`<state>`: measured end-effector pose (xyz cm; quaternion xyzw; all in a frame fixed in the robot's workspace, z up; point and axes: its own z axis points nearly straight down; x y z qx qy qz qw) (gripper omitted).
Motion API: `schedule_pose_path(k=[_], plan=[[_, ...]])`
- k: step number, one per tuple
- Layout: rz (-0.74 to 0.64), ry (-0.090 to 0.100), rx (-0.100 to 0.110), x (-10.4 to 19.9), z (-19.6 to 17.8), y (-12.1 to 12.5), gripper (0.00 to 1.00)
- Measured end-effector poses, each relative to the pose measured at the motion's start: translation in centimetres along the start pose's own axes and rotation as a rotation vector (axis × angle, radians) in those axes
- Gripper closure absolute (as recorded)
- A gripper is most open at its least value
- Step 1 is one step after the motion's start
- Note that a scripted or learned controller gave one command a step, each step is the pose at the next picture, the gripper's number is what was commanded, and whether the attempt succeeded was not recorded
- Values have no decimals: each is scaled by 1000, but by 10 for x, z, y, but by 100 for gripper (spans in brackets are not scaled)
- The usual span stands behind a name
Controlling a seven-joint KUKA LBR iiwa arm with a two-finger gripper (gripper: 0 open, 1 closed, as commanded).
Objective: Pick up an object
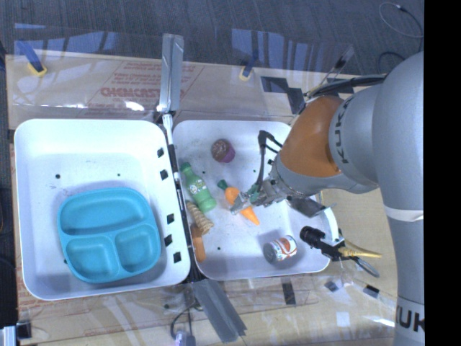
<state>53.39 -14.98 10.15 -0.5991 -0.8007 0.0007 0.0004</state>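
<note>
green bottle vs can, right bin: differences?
Colour: the green bottle has a pale label; the can is silver with a red-orange band. Shape: bottle long and slim, can short and stubby. Place: bottle by the wall nearest the left bin, can near the front corner. Both lie on their sides in the right bin.

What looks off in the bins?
Nothing spilled or visibly broken. The can lies on its side near the front wall of the right bin, and the green bottle lies flat too. The blue tray sits slightly skewed in the left bin.
</note>
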Motion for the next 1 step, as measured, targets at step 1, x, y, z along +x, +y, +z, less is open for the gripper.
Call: schedule_pose_path(k=[1], plan=[[9, 1, 0, 34, -98, 56, 100]])
